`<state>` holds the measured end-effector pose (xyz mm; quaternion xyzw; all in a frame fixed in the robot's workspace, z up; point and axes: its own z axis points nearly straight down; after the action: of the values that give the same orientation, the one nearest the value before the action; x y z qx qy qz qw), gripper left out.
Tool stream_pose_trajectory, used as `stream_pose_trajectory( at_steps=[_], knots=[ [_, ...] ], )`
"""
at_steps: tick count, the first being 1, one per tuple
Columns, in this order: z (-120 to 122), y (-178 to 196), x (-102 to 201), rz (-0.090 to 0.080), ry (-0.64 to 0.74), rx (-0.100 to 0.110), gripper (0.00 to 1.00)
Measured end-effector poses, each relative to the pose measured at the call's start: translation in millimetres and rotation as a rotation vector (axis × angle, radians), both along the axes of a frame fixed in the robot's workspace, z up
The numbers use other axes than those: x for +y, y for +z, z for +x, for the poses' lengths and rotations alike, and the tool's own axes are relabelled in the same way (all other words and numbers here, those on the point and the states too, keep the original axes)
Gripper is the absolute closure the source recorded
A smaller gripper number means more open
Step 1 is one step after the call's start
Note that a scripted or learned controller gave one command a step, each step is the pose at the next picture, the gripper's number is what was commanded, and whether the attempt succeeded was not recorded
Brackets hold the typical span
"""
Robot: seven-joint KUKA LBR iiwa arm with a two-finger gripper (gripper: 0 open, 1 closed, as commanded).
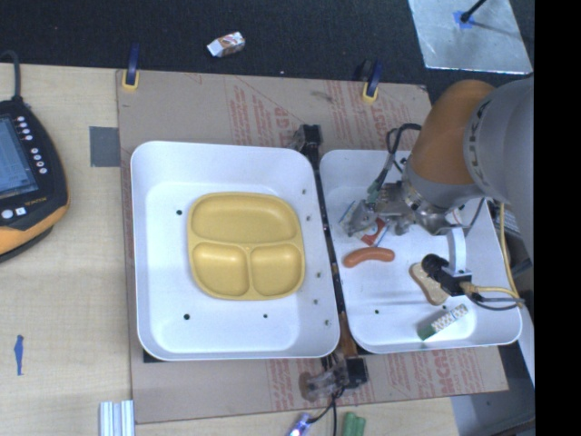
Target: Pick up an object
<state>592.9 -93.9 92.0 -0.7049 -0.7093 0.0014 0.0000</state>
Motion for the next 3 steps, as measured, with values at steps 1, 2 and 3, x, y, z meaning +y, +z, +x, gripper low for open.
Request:
stream_pose_trajectory(
  at_steps=[1, 2, 3],
  knots=[
    [33.4, 0.1, -8.9, 0.002, -0.002, 0.0, 0.0],
    [-91.6, -0.6, -46.8, 0.001, -0.001, 0.003, 0.0],
    [-115.9, -0.8, -6.3, 0.002, 0.001, 0.002, 0.0]
  ],
)
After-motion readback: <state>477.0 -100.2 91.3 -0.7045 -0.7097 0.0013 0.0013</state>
